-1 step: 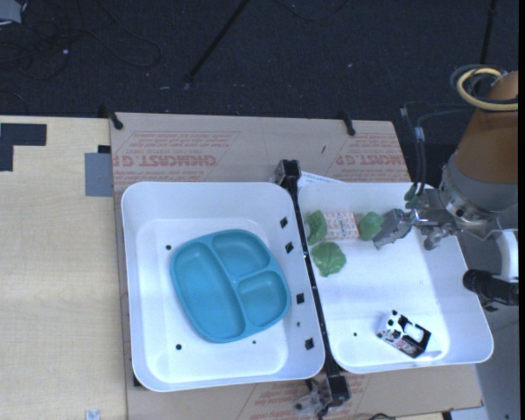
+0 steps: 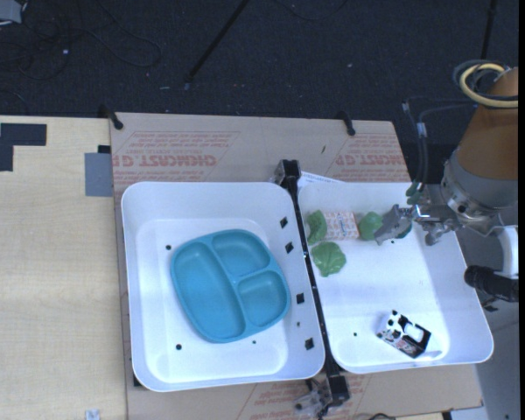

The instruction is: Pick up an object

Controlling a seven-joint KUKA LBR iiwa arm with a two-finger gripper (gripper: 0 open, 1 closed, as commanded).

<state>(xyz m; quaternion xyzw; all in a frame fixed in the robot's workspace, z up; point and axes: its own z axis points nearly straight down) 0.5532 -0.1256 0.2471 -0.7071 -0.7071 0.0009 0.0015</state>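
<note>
Fingers (image 2: 394, 227) hang low over the right bin's (image 2: 437, 322) far side, seemingly closed on a small green piece (image 2: 370, 226), though blur leaves this unsure, and a shallow pinch could drop it beside the leafy green lumps (image 2: 324, 250) on lifting.
</note>
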